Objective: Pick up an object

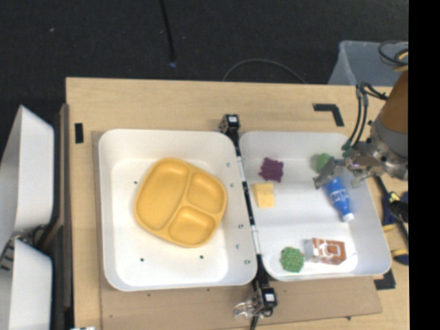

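In the camera view, the grey two-finger gripper [342,170] hangs over the right white bin [302,239], jaws spread apart just above the blue plastic bottle [339,198], gripping nothing. A green lump [320,161] lies beside it. The yellow compartment plate [180,201] lies in the left white bin [117,253].
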You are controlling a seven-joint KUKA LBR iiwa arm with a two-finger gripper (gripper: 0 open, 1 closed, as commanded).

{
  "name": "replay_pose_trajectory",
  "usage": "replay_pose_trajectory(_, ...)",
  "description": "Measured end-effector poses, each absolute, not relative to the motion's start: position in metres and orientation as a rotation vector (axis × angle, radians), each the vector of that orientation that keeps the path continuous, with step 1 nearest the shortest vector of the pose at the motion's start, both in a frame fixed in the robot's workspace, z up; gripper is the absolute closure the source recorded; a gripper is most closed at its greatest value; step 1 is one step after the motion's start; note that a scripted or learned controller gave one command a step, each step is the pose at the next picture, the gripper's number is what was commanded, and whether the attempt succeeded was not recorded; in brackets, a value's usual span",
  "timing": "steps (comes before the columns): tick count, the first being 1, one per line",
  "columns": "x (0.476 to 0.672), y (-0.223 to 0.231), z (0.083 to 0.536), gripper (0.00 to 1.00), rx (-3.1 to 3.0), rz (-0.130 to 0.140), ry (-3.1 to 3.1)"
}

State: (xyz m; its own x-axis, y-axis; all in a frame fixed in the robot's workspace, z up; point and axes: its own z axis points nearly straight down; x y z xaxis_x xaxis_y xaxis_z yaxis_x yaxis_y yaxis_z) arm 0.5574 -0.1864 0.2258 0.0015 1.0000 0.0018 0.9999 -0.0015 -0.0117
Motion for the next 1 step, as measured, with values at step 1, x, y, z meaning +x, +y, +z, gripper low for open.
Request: replay_pose_trajectory(1,0.5601,-0.1860,0.2333,0.00,-2.221,0.000,-2.224)
